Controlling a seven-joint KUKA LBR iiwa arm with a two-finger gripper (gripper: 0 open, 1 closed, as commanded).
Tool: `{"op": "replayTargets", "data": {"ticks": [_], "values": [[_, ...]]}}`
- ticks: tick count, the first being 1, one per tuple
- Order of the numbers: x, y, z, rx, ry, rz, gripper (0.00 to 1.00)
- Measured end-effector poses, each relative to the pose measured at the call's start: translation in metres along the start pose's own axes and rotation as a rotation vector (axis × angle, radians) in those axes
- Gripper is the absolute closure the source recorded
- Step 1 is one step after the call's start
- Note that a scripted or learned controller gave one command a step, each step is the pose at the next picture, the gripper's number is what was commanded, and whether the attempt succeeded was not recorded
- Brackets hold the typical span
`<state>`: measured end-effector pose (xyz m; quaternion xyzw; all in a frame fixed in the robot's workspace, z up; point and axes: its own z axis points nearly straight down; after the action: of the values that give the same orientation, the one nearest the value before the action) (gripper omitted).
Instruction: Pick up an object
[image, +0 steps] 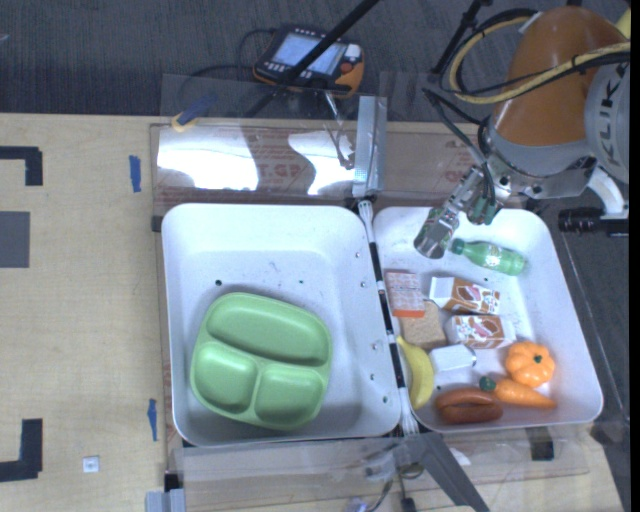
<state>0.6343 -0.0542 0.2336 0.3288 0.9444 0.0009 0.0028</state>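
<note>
Far to the gripper's left, the left bin (190, 240) carries a green divided plate (262, 358), lying flat in that bin's near half and well apart from the tool; nothing suggests it is the target, since the arm hangs over the other bin.

Between the two bins runs the shared rim, and just right of it, below and to the left of the gripper, a banana (420, 372) lies along the right bin's (575, 300) left wall. Beside it are small flat snack packets (472, 312) and a slice of bread (424, 326), packed closely, which would leave little room for fingers to slip between them.

The gripper (436, 240) hovers over the upper left part of the right bin, tilted, its tip pointing down and to the left. I cannot tell whether it is spread or closed, as the view blurs the tip into a single grey block, and nothing is seen held in it.

Just to the gripper's right lies a green bottle (492, 257) on its side, the nearest thing and probably the easiest pick, since it sits alone.

Further below and right are a small orange pumpkin (528, 364), a carrot (520, 394) and a sausage (467, 404), crowded in the near corner.
</note>
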Motion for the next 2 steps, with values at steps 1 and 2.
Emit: {"op": "replayTargets", "data": {"ticks": [1, 2], "values": [[0.004, -0.005, 0.016, 0.002, 0.004, -0.176, 1.00], [0.003, -0.003, 0.005, -0.002, -0.002, -0.175, 1.00]]}}
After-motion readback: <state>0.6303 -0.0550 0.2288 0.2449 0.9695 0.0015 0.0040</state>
